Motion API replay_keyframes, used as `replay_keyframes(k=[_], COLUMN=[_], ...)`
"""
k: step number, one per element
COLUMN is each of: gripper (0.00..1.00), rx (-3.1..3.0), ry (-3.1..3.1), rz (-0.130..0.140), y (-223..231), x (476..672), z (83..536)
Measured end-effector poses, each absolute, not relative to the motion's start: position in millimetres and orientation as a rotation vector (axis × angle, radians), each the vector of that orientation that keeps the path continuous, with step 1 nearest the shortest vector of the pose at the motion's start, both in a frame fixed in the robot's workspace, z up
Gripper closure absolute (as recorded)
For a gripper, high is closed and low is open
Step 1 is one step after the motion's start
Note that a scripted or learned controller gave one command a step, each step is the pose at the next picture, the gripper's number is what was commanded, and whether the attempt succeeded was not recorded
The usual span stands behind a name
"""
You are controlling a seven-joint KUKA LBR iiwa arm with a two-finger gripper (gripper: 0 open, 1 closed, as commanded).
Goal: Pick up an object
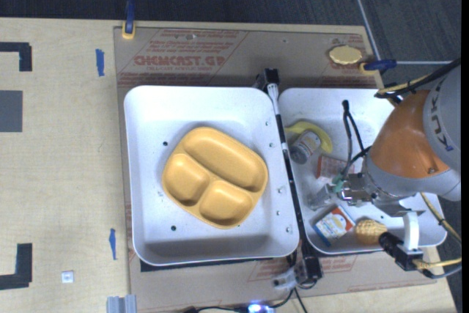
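Observation:
A yellow three-compartment tray (214, 176) lies in the middle of the left bin (146, 150). The right bin (326, 94) holds several small items: a yellow ring-shaped piece (312, 135), a small grey can (300, 152), a red-and-white packet (325, 166), an orange-and-white carton (331, 224) and a brown rounded lump (371, 231). My gripper (339, 188) is low inside the right bin, just right of the packet and above the carton. The orange wrist band and grey arm hide the bin's right part.
A black clamp strip (278, 132) runs between the two bins. Black cables (349, 130) hang beside the wrist. A tan disc (345, 55) lies on the cardboard behind the right bin, and a blue clamp (129, 17) stands at the back left.

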State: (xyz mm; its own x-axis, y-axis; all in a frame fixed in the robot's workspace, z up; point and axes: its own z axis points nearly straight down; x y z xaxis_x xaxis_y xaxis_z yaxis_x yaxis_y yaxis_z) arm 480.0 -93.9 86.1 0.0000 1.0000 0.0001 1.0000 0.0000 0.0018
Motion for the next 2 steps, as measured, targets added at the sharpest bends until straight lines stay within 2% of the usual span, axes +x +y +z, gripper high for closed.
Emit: replay_keyframes(k=[1,2], gripper=[1.0,0.0], rx=[2.217,2.217], ry=[2.216,2.216], rz=[0.007,0.007], y=[-94.3,-94.3], x=[482.0,481.9], z=[96.8,96.8])
